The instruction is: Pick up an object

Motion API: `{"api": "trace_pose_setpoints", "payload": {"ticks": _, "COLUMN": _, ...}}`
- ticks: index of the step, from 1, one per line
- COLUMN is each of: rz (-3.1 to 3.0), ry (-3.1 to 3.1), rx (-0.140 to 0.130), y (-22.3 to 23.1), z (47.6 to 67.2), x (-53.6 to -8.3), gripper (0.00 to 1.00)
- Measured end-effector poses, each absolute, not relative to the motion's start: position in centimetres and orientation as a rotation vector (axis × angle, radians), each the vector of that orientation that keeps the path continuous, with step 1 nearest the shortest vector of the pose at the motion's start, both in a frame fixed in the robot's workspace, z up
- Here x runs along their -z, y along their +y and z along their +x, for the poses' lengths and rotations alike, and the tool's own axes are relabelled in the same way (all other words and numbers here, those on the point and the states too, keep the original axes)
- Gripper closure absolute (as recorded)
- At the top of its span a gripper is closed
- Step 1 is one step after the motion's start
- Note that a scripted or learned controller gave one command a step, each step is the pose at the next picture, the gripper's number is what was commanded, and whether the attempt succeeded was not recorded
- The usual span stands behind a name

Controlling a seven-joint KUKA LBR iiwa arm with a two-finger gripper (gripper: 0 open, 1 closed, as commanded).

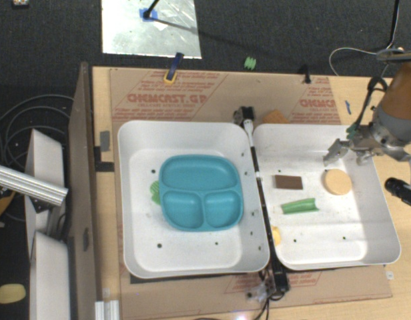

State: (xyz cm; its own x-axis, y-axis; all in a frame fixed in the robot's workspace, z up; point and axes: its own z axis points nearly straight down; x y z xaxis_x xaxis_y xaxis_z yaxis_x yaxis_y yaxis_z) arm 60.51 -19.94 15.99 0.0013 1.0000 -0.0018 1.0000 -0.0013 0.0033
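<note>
Jaws: state not readable from this angle; nothing seen clamped between them.
Gripper (pixel 349 155): over the far right part of the right bin (pixel 375 245), just above and beyond the tan disc; no visible contact with any object.
Arm (pixel 400 105): grey, entering from the right edge, wrist angled down toward the right bin.
Tan disc (pixel 337 181): round, flat, pale tan; lying on the right bin floor, nearest item to the gripper.
Brown block (pixel 287 182): dark brown, rectangular, flat; left of the tan disc and apart from it.
Green piece (pixel 299 206): bright green, elongated, lying roughly crosswise; just in front of the brown block, not touching it.
Yellow item (pixel 277 236): small, at the left wall of the right bin, partly hidden; shape not clear.
Left bin (pixel 135 245): white, shallow, beside the right bin.
Teal plate (pixel 200 192): 3 compartments, 1 large at the far side and 2 smaller at the near side; centred in the left bin.
Green scrap (pixel 155 192): showing at the teal plate's left edge, partly covered by it.
Count: 4 loose items in the right bin, 2 in the left bin.
</note>
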Motion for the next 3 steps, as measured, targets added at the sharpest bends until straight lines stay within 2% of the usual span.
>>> {"api": "trace_pose_setpoints", "payload": {"ticks": 1, "rz": 2.222, "ry": 2.223, "rx": 0.002, "y": -19.9, "z": 57.7, "x": -12.6, "gripper": 0.0}}
{"api": "trace_pose_setpoints", "payload": {"ticks": 2, "rz": 2.218, "ry": 2.22, "rx": 0.0, "y": -20.7, "z": 57.2, "x": -9.5, "gripper": 0.0}}
{"api": "trace_pose_setpoints", "payload": {"ticks": 3, "rz": 2.213, "ry": 2.215, "rx": -0.007, "y": -20.8, "z": 57.4, "x": -10.9, "gripper": 1.0}}
